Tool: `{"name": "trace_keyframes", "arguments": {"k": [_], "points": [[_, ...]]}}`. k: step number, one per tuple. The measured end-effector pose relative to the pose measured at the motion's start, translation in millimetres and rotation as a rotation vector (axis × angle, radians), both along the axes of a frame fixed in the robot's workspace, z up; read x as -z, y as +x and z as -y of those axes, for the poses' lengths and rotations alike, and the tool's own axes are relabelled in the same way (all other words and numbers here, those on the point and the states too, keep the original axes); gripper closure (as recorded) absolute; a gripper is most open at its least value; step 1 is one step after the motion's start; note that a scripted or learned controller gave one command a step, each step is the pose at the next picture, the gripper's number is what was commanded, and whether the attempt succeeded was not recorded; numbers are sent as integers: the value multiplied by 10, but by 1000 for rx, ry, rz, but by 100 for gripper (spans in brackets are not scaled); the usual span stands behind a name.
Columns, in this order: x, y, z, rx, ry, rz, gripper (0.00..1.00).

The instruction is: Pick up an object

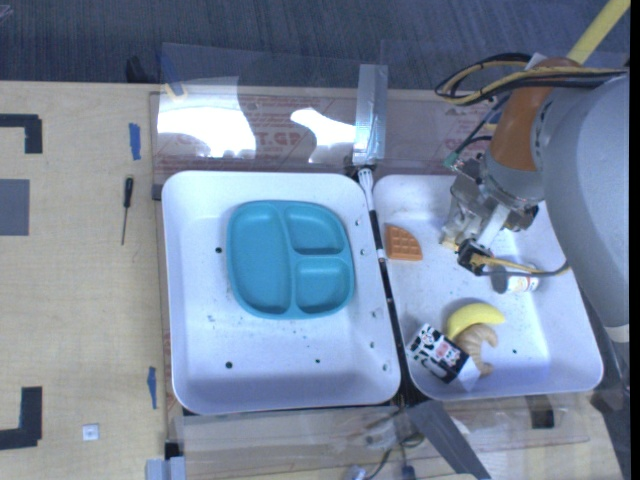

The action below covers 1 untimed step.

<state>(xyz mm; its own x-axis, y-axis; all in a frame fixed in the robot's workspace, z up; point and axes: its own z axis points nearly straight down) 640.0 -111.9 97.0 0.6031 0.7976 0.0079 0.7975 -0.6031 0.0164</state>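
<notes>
While nothing is yet being carried, the risks are spreading across the desk (70,298) from one side to the other. In the left bin (190,368) a blue plate (290,258) is lying flat and wide. It is looking too broad and low for an easy grab, so a try there is likely slipping off its rim.

Across the divider, in the right bin (560,358), a waffle piece (403,242) is lying close to the bin's left wall. Reaching for it is risking a knock against that wall or a scrape along the floor, since the piece is thin.

Nearer the front, a black-and-white carton (438,353), a banana (474,317) and a tan pastry (480,339) are crowding together and seemingly touching. A descent there is likely nudging one aside or catching two at once.

The end effector (468,230) is hanging over the bin's rear part, between the waffle piece and a small white tube (522,284), with bare floor beneath it. Whether it is open or closed cannot be told. Coming straight down from there is likely closing on nothing.
</notes>
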Motion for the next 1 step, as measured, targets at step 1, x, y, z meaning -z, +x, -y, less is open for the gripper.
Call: {"name": "trace_keyframes", "arguments": {"k": [1], "points": [[-1101,62,-671,10,6,-7,100]]}}
